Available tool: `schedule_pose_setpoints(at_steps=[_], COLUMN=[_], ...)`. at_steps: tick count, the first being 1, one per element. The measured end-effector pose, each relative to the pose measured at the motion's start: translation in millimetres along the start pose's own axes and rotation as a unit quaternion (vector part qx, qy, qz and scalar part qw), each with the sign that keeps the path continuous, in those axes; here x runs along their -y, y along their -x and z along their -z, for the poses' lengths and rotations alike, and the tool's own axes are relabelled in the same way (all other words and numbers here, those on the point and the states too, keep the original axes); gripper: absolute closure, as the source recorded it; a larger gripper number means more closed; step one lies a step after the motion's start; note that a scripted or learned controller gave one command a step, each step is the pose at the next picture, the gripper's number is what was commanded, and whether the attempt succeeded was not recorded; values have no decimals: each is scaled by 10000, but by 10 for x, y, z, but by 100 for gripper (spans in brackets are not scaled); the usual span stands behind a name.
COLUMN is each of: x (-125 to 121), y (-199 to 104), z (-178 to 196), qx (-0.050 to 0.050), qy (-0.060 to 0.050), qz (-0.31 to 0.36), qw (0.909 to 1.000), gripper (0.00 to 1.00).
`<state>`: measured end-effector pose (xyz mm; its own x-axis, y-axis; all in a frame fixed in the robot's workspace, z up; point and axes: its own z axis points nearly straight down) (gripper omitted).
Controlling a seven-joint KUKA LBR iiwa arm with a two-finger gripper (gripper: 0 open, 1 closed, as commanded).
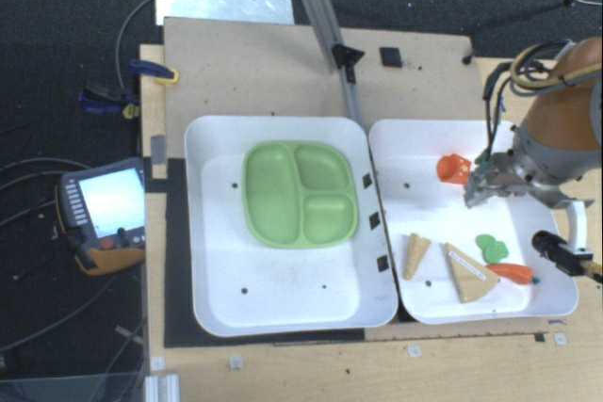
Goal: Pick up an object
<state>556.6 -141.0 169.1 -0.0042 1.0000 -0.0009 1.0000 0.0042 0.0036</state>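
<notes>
Gripper (480, 188) hung low in the right bin (415, 297), just beside an orange toy piece (453, 168); finger state could not be told, too small and blurred. The orange piece lay near the bin's upper middle, approx. touching the gripper tip. Judged light, stiff plastic, smooth, likely to slip: best taken across its narrow width. Other candidates near the front wall: cone (415, 254), sandwich wedge (468, 272), green piece (491, 249), carrot (510, 273). Green divided plate (300, 194) sat in the left bin (283, 306).

Bench (283, 71) bearing two white bins (283, 297)
</notes>
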Motion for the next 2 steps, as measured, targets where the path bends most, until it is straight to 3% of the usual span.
schedule_pose_setpoints(at_steps=[1, 2], x=[-43, -52], y=[54, 54], z=[619, 758], qx=[4, -2], qy=[11, -3], qz=[5, 6], qw=[10000, 10000], gripper=[100, 100])
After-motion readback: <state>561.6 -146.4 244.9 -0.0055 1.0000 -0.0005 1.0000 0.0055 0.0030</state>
